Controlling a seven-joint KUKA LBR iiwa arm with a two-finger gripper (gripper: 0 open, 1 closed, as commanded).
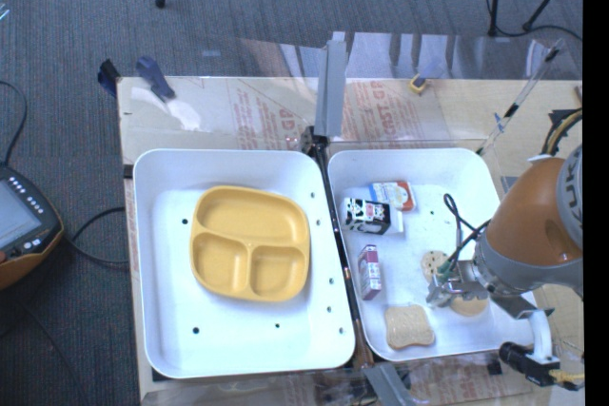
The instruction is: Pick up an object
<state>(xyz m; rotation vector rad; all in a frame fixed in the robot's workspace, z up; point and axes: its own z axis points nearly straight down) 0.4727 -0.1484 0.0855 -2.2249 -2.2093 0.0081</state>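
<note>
Down at the near edge of the right bin (476, 168), a slice of toast (409, 326) lies flat on the white floor, close to the front wall. Just beyond it and toward the right wall, the gripper (447, 288) is low in the bin, right over a round tan cookie (469, 303) that peeks out from beneath it; whether the pincer is apart or together, I cannot tell, the wrist blocks it. The grey arm with its orange band (538, 214) bulks in over the bin's right wall. Touching distance from the gripper, a second speckled cookie (434, 262) sits on the floor. Left of that, near the bin's left wall, a small maroon carton (370, 271) lies on its side. Further back, a black-and-white cow-print carton (366, 215) rests near the left wall, and just beside it toward the far wall an orange-and-white packet (394, 195). Over in the left bin (162, 176), a yellow divided plate (251, 242) lies roughly in the middle, three compartments facing up. At the bench's far left corner, a blue-handled tool (152, 77) lies on the board.
</note>
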